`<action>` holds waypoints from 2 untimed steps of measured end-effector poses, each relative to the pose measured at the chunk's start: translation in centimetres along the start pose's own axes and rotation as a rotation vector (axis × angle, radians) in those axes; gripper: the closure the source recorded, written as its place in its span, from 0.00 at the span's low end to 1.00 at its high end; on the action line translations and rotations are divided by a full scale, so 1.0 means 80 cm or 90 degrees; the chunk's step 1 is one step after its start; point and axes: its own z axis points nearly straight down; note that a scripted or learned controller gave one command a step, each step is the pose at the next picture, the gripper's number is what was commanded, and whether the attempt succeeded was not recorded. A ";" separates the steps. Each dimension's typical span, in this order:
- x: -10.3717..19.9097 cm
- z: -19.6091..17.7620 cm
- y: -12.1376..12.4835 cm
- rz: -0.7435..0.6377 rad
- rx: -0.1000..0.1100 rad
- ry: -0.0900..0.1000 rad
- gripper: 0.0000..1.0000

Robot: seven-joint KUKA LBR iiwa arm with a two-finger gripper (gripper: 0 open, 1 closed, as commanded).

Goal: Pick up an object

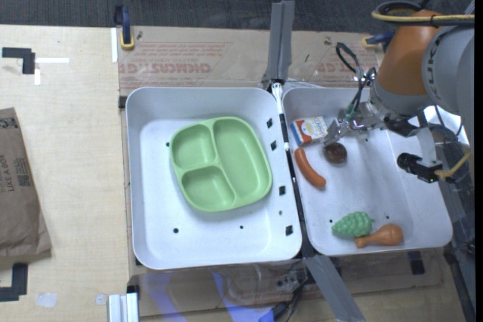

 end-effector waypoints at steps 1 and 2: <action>0.055 0.000 -0.049 0.070 0.001 0.001 0.00; 0.019 0.005 0.024 0.059 0.017 0.005 0.00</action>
